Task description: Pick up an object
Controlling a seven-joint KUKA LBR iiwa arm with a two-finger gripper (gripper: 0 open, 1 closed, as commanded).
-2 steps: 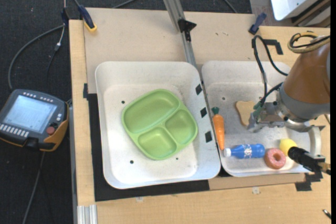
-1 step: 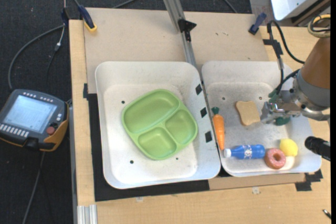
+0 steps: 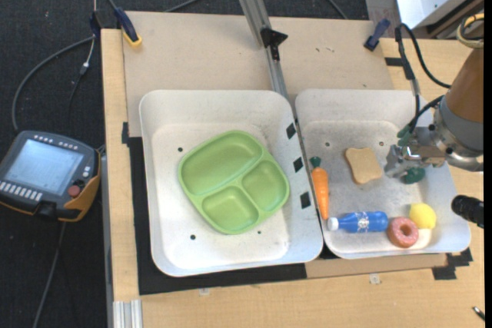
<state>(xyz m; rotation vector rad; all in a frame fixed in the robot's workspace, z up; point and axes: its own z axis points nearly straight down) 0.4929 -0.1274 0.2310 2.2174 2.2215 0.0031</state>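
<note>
The right bin [image 3: 338, 107] holds a tan slice of toast [image 3: 363, 164], an orange carrot [image 3: 320, 191], a blue bottle [image 3: 360, 222] lying on its side, a pink donut [image 3: 403, 232] and a yellow lemon [image 3: 422, 216]. My gripper [image 3: 403, 162] is low over the right side of this bin, just right of the toast. A small dark green thing [image 3: 415, 175] shows at its lower edge, and I cannot make out whether it is held.
A green divided plate [image 3: 233, 181] lies in the left bin [image 3: 165, 165]. A metal pole [image 3: 254, 4] slants down to the gap between the bins. A teach pendant [image 3: 46, 174] sits on the floor at the left. Blue clamps [image 3: 127, 27] grip the bench's back corners.
</note>
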